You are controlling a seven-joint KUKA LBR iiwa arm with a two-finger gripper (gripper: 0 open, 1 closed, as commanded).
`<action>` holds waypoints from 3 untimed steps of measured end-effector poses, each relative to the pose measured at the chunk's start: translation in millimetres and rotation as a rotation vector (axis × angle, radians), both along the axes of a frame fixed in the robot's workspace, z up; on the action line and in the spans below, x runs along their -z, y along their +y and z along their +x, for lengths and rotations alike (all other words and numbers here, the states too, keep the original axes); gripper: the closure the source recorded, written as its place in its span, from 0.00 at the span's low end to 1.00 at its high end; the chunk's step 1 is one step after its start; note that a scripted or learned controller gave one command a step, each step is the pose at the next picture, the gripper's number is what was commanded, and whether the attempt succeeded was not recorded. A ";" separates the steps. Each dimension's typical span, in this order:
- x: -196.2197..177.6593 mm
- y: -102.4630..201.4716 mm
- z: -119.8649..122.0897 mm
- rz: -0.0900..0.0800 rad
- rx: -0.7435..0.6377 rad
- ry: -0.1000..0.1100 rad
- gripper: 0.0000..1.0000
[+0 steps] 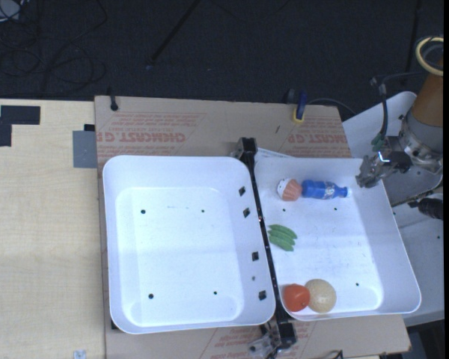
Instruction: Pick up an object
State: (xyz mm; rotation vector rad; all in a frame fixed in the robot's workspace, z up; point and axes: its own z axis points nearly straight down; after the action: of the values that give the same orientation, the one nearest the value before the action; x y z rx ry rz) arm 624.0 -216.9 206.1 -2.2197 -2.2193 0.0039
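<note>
- Nearest the camera, at the front edge of the right-hand shallow white plastic bin (pixel 404 275), a smooth orange-red rounded object (pixel 295 297) sits touching a pale cream ball (pixel 321 295) on its right.
- Further in, near the black divider between the bins, lies a small green ridged leaf-like piece (pixel 283 236), flat on the bin floor and apart from the others.
- Toward the bin's far side, a blue plastic bottle (pixel 323 190) lies on its side, with a small orange-and-white rounded toy (pixel 289 190) just beside its left end.
- Beside this, the left-hand shallow white plastic bin (pixel 120 200) has glossy, curved walls and small dark dots on its floor.
- Both bins rest on a brown printed cardboard sheet (pixel 187 129) over the pale wood-grain worktop (pixel 37 230).
- At the far right corner of the right bin hangs the metallic gripper (pixel 374 167); how far open it is cannot be told, and nothing shows in its grasp.
</note>
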 end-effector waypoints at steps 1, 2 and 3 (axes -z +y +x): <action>-10.3 -1.0 0.0 0.000 -0.001 0.000 1.00; -20.7 -1.9 0.2 0.000 -0.001 -0.001 1.00; -30.9 -2.8 0.3 -0.001 -0.002 -0.002 1.00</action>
State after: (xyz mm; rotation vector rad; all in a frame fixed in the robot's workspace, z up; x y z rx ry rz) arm 624.4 -219.6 237.0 -2.2186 -2.2227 0.0028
